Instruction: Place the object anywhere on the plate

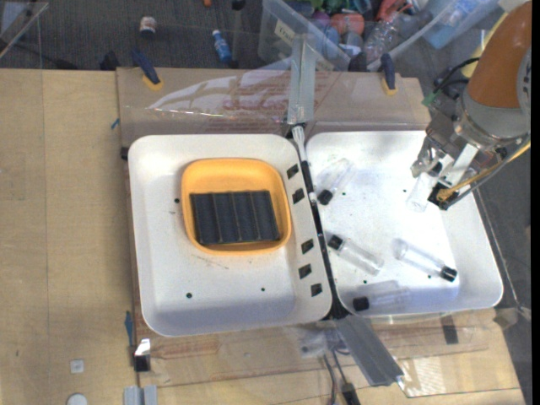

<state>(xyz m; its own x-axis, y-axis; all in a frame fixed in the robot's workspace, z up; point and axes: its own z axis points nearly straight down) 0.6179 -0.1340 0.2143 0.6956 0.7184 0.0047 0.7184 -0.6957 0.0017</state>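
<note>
Grey arm (472,125) with orange band, black cables, pale claw (432,180).

1. The grey arm, with its orange band above the wrist, reaches in from the right.
2. Its tool (429,184) points downward, tilted slightly, low at the frame's right side.

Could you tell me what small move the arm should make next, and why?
Probably lower the gripper toward a clear tube lying in the right bin. The gripper sits above that bin near its right side with nothing visibly between its fingers, and the orange plate in the left bin carries only a dark ridged block.
</note>
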